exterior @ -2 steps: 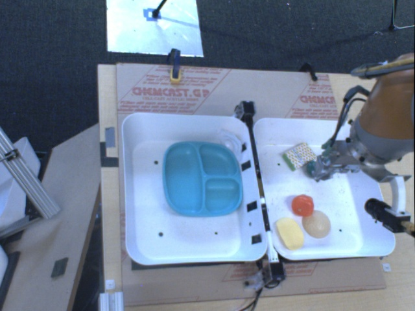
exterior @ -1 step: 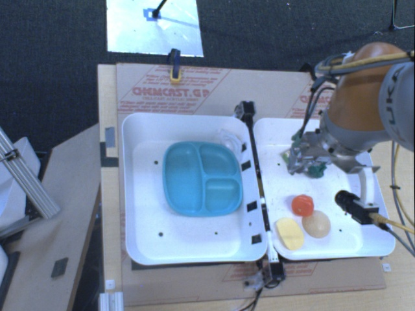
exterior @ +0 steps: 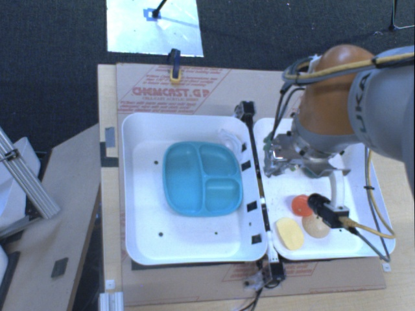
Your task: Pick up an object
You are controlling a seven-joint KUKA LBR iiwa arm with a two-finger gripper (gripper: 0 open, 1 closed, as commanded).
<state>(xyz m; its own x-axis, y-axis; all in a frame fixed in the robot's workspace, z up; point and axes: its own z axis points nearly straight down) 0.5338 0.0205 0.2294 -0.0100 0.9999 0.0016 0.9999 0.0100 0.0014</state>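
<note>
Camera view — metal gripper (exterior: 280, 162) over right bin (exterior: 369, 238), grip perhaps unreadable — glossy divided blue plate (exterior: 201, 177) left.

Red print "CHEMCAST" followed by what looks like "GP" on the brown protective sheet (exterior: 172, 91) lying on the table above the left bin, fainter red repeats of it near the sheet's bottom edge too small to read, white letters on the grey arm (exterior: 382, 115) unreadable.

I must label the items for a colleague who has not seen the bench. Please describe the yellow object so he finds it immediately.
Look in the right bin, at its near edge. The yellow object lies left of a tan piece and below a red one; it alone is yellow.
</note>
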